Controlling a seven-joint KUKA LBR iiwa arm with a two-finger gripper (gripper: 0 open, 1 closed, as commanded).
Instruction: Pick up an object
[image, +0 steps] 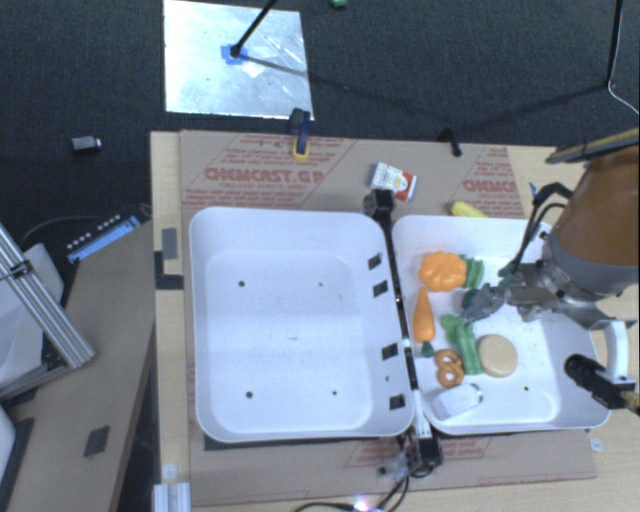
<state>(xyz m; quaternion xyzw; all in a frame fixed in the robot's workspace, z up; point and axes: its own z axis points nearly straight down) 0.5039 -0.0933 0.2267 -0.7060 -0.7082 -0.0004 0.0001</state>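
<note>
So the arm (590, 235) comes in from the right side, hanging over the right bin (530, 405). The gripper (484, 302) sits low over the middle of that bin, pointing left toward the pile of toys. Honestly I can't tell whether its fingers are spread or closed, they're just a dark grey blur from this angle, and nothing is clearly sitting between them.

All the stuff is bunched up on the left half of the right bin, close to the wall it shares with the left bin (290, 225). There's an orange pepper (442, 270) at the top, a carrot (424, 316) right under it along the divider, a green piece (461, 335) just beside the gripper tip, a pretzel (449, 367) below that, a tan round cookie (497, 355) touching the green piece, and a white thing (457, 401) near the front edge. A yellow banana (467, 210) rests at the back rim.

Open room: the front right part of the right bin is bare floor. The left bin is wide open too. A small carton (392, 180) sits on the cardboard (260, 170) behind the bins.
</note>
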